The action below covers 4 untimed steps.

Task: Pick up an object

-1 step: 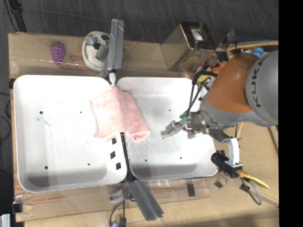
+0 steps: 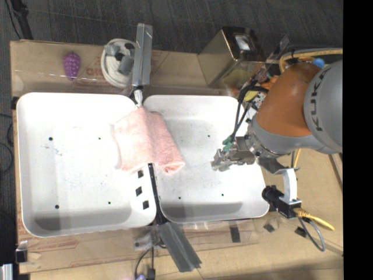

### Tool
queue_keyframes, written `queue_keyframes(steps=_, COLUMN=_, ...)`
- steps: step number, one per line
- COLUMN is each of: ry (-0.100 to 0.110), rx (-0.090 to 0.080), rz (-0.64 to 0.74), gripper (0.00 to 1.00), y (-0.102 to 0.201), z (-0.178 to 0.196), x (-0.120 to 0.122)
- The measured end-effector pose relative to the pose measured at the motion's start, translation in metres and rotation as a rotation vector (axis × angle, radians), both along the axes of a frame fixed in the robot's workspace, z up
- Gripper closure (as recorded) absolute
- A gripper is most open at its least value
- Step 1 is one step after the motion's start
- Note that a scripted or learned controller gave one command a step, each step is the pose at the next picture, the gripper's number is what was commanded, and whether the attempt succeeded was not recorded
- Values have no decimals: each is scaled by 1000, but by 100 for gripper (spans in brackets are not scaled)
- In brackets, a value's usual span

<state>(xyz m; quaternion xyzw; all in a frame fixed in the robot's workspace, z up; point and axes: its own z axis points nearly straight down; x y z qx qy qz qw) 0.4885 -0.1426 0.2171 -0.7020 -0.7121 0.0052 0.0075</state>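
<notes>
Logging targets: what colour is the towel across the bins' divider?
Pink, a plain pale pink towel, seen in the camera view.

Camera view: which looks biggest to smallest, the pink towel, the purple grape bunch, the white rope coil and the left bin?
1. left bin
2. pink towel, draped over the divide between the bins
3. white rope coil
4. purple grape bunch

All lie at about bench level, so the order seems fair.

There is one camera, fixed above the bench (image 2: 326,174), and it looks down at a slant. It is far enough to take in both white bins together: the left bin (image 2: 35,156) and the right bin (image 2: 192,209). The dark floor (image 2: 175,4) lies along the top, and the arm (image 2: 303,104) comes in from the right side.
</notes>
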Motion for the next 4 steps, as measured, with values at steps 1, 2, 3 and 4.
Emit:
queue_keyframes(steps=1, ry=0, rx=0, rz=0, gripper=0, y=0, z=0, x=0)
queue_keyframes(steps=2, ry=-7, rx=-4, rz=-138, gripper=0, y=45, z=-89, x=66)
queue_keyframes(steps=3, ry=-10, rx=-3, rz=-54, gripper=0, y=70, z=-28, x=44)
queue_keyframes(steps=4, ry=-7, rx=-1, rz=20, gripper=0, y=45, z=-100, x=71)
